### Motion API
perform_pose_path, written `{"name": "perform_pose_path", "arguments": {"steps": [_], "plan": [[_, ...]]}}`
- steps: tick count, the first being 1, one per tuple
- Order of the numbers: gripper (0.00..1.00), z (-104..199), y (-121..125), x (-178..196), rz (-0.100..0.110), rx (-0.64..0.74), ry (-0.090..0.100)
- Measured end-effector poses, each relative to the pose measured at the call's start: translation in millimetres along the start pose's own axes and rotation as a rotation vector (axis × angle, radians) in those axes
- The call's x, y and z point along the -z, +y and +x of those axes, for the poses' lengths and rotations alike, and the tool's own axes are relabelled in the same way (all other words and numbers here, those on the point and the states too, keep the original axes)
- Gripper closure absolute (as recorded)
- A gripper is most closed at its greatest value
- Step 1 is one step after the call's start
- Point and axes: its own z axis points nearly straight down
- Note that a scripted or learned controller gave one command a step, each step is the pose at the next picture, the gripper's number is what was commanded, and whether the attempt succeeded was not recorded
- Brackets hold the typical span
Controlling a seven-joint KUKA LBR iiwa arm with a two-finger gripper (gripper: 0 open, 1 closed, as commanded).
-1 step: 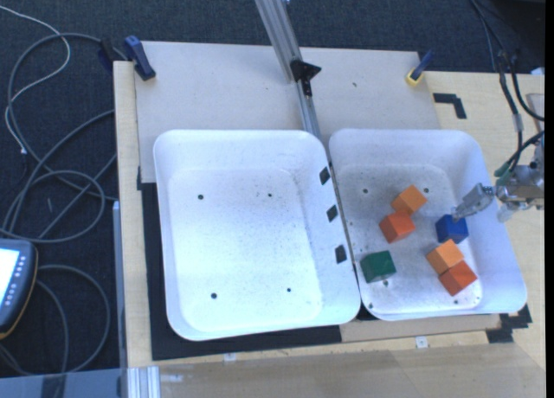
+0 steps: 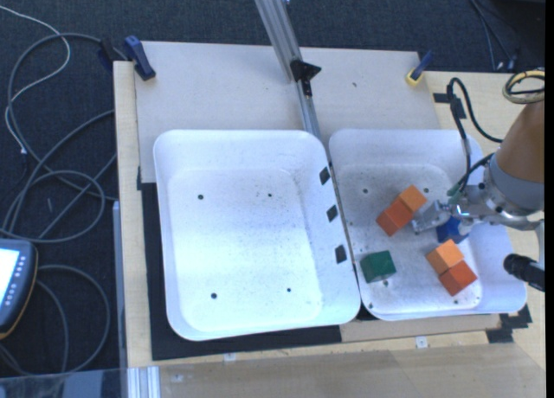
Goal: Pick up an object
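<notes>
Bench (image 2: 216, 93), pale board top, bearing two shallow white bins set side by side and touching along their inner edges.

Left bin (image 2: 173, 150): white, speckled floor with a few small dark holes; no loose items visible in it.

Right bin (image 2: 381, 141): holds four blocks. Orange block (image 2: 401, 209) near the centre of the floor, tilted. Second orange block (image 2: 451, 267) toward the near right corner. Green block (image 2: 377, 266) near the front left of this bin, close to the dividing wall. Blue block (image 2: 448, 231) between the two orange ones, partly hidden by the end effector.

Arm (image 2: 524, 158): grey with orange band, entering from the right, wrist lowered over the right bin. Gripper (image 2: 437, 221): low over the bin floor, just beside the first orange block and over or touching the blue block; whether it is open, closed or gripping anything cannot be told.

Metal pole (image 2: 275, 20) slanting down to the junction of the bins. Blue clamp (image 2: 138, 57) at the far left corner of the board.
</notes>
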Motion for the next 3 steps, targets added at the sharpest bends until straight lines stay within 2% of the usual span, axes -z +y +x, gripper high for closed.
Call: {"name": "perform_pose_path", "arguments": {"steps": [1,2,3], "plan": [[0.0,8,21,-12,0.005,-0.001,0.004],[0.0,30,88,-30,-0.009,0.006,0.0],[0.0,78,69,-29,-0.016,0.001,-0.005]]}}
